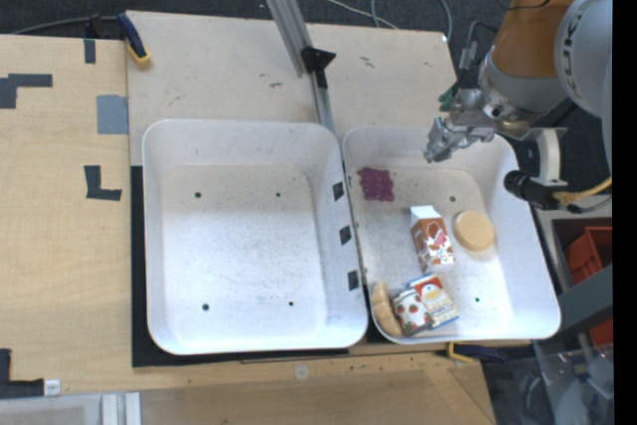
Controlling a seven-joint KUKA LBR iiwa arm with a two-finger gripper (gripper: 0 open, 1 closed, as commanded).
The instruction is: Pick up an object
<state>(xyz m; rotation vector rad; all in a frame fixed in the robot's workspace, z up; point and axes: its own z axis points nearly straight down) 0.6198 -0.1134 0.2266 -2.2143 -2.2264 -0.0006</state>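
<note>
The right bin [518, 299] holds a purple bunch of grapes [376, 183] near its far left corner. A small white and red carton [431, 239] lies in the middle, with a round tan cookie [475, 231] just to its right. A red and white packet [426, 304] and a brown pastry [383, 308] lie at the near edge. My gripper [439, 150] hangs over the bin's far edge, up and to the right of the grapes, with nothing visibly between its fingers.
The left bin [159, 214] sits beside the right one. A slanted metal pole [289, 10] runs down to the gap between the bins. Cables lie on the dark floor behind the bench. A yellow-handled clamp [134, 40] grips the board's far left corner.
</note>
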